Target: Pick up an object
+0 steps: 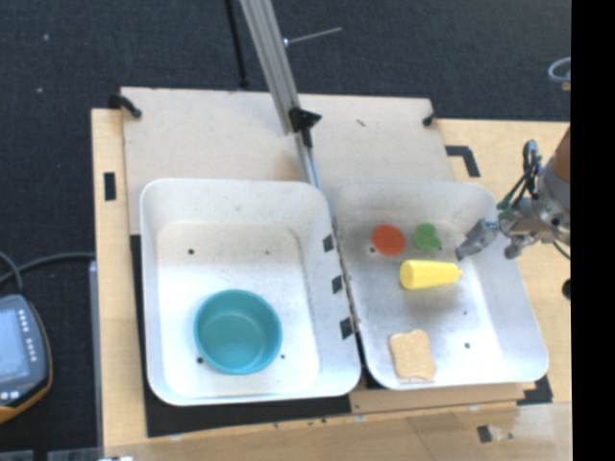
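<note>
Gripper poised at the right bin's far edge, nothing in its grasp

Fingers of the two-finger gripper [490,237] are spread moderately apart, and nothing sits between them; one finger slants down and to the left toward the bin floor. The gripper hangs over the upper right part of the right shallow white bin [504,329], with the grey arm entering from the right.

Nearest to it lies a yellow tapered plastic piece [429,274], on its side in the middle of that bin. Its long axis runs roughly left to right, the broad rounded end at the left and the narrower end pointing right, toward the gripper. It lies apart from the fingers.

Just above it sit a small round orange-red object [388,239] and a small green lumpy object [428,237], near each other but not touching. Toward the near edge of the same bin lies a tan, bread-like slab [412,354], well apart from the others.

The left shallow white bin [173,219] holds a teal round bowl [237,330], upright, in its lower half.
</note>
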You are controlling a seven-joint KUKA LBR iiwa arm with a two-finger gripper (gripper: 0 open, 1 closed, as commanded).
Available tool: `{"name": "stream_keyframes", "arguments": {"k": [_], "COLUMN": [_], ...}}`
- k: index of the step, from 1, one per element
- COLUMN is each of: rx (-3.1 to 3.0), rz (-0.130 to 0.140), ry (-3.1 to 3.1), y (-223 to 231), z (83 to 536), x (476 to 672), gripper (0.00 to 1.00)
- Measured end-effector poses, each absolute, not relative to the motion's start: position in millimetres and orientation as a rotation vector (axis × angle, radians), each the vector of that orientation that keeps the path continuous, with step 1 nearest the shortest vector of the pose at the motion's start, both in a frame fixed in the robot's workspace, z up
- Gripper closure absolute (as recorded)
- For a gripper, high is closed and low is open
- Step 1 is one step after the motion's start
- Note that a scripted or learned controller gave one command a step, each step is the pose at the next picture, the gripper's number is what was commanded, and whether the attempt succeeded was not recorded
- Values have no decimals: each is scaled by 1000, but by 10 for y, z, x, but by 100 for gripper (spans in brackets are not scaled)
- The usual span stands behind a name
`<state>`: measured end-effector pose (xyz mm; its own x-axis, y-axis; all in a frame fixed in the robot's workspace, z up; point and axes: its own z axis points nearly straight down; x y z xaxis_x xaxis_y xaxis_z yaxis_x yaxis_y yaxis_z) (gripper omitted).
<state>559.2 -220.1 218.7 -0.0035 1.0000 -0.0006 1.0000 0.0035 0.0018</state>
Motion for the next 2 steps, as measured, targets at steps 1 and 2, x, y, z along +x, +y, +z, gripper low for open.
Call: {"name": "stream_keyframes", "arguments": {"k": [1, 2], "rx": [2216, 2223], "rz": [1, -6], "ry": [2224, 2222], "y": [-2201, -2277], "z": [2187, 1683], "x": [5592, 5505], "gripper": [0, 0]}}
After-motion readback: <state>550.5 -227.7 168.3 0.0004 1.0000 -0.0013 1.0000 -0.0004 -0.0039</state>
